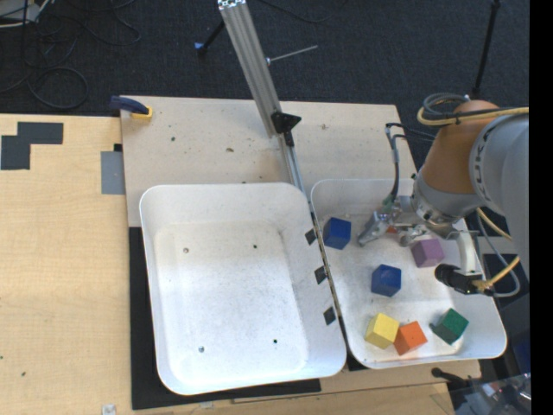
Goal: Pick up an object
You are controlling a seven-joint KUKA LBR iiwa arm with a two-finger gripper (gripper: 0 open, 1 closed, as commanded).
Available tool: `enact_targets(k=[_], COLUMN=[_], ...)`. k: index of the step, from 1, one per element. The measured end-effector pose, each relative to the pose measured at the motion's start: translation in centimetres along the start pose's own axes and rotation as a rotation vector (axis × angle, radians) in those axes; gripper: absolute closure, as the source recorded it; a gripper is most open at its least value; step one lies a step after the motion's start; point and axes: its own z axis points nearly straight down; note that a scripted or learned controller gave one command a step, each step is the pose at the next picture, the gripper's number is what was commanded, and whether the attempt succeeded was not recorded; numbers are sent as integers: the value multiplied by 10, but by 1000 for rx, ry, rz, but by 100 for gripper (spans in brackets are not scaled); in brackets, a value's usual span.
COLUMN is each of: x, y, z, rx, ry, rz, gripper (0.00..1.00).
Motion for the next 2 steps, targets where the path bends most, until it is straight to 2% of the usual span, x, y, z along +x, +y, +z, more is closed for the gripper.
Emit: enact_targets(k=[1,2], x=[-1,-7], y=[0,10], z=[-11,-65], rx=[0,-8], ry=[0,-2], rz=[1,1], gripper=[100,100])
